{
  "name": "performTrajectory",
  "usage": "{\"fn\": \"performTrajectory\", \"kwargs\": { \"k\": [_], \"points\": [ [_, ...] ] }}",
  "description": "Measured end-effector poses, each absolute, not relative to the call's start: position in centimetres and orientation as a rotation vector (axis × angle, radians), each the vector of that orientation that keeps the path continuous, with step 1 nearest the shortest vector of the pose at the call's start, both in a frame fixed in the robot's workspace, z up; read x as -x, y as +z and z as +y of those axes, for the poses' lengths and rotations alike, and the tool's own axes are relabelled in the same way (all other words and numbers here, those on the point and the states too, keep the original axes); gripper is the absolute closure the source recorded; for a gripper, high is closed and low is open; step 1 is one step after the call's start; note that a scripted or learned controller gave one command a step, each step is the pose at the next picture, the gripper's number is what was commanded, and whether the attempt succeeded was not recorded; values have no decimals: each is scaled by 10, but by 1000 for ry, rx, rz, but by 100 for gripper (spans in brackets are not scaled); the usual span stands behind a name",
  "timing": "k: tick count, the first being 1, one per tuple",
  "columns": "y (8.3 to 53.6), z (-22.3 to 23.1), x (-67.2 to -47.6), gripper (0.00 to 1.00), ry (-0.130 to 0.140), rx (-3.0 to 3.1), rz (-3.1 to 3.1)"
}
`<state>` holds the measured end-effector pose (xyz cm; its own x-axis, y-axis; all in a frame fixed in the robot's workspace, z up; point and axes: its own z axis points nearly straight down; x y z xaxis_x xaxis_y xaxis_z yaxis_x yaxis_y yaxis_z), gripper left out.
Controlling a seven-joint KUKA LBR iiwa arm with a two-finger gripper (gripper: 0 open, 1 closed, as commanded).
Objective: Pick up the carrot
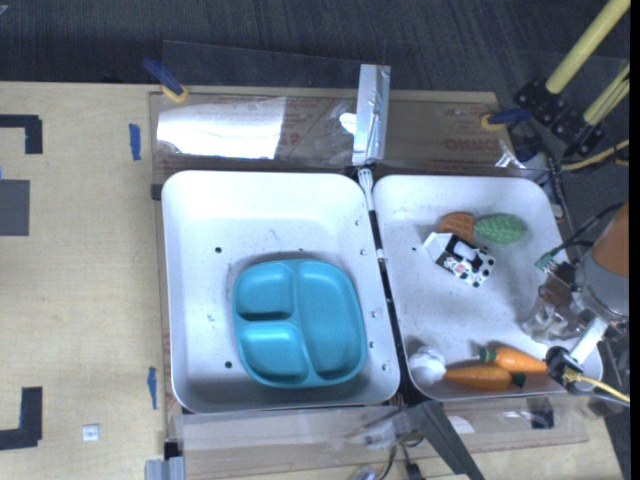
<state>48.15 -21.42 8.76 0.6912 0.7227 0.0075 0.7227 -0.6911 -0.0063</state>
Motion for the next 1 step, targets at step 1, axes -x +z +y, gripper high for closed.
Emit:
{"fn": "performTrajectory", "kwargs": {
  "k": [1],
  "points": [
    [87, -213, -539, 100, -3, 2985, -936]
  ]
}}
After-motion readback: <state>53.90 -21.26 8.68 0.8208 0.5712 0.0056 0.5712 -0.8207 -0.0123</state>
